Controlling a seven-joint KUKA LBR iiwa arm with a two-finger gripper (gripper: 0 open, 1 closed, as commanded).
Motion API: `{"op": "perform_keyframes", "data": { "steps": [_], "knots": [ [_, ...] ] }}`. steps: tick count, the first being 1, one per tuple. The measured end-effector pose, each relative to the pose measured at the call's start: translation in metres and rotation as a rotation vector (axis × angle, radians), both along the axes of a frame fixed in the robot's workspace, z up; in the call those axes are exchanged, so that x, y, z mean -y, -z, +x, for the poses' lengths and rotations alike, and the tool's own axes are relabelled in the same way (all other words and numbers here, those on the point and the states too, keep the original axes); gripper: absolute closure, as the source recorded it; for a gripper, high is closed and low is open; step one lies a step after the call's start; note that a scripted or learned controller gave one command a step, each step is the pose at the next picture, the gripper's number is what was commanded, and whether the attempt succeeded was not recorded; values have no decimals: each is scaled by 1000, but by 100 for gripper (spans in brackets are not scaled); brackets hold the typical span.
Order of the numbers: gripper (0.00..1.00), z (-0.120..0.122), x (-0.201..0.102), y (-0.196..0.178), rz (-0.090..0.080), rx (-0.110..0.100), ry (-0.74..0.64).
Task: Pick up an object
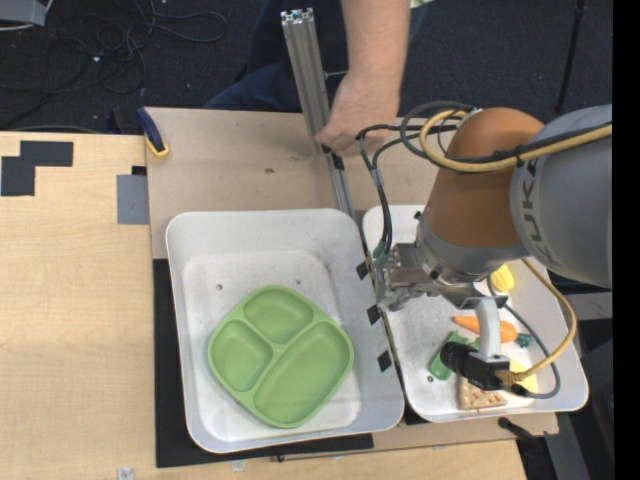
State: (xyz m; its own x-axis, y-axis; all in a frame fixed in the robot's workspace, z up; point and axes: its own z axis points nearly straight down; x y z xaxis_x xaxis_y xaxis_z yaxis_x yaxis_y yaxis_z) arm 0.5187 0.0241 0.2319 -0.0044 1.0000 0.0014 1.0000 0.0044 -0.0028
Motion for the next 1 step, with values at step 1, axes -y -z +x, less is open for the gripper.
{"op": "perform_keyframes", "data": {
  "steps": [1],
  "knots": [
    [100, -14, -58, 8, 0, -2, -2]
  ]
}}
